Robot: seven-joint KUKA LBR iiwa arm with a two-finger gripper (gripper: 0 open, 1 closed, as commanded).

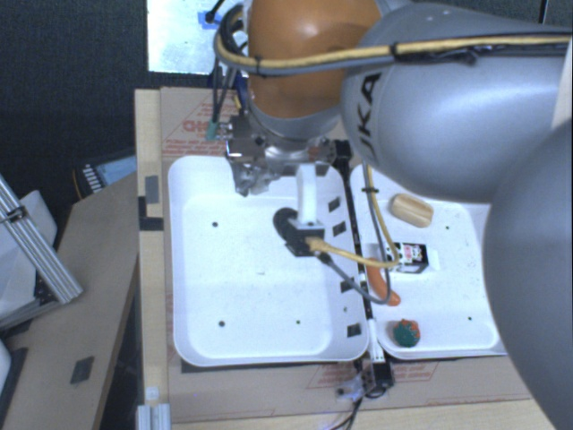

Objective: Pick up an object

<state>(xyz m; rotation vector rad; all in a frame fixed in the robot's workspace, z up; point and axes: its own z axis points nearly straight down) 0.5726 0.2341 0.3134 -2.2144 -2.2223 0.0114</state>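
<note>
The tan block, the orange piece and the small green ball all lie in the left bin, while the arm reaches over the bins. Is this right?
Not quite: the bin is wrong. In the camera view the tan block, the orange piece and the small green ball lie in the right bin, not the left bin. The arm does reach over the bins.

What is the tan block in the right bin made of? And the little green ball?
The tan block looks like wood or foam: matte, pale brown, with rounded edges and no shine. Which one, I cannot tell. The green ball looks soft, like rubber or foam, with a dull, slightly bumpy surface and an orange patch on top. Both lie in the right bin, which looks like smooth white plastic.
</note>
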